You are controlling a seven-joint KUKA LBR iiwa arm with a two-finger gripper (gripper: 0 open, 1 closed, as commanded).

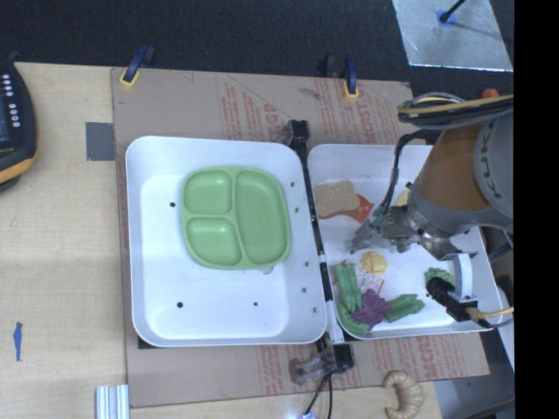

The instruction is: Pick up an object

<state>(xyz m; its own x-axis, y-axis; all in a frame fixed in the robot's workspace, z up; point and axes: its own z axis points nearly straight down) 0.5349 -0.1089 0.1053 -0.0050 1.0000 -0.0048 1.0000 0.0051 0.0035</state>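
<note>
A green plate (236, 217) (three compartments) lies in the left bin (148, 260). In the right bin (349, 157) sit bread (336, 199), a yellow piece (374, 261) and green and purple toys (371, 304). The gripper (367, 236) hovers between bread and yellow piece; its opening I cannot tell.

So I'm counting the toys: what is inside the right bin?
In the right bin: tan bread slice, yellow piece, green pieces, purple piece. The gripper and arm cover whatever lies in the bin's right half.
</note>
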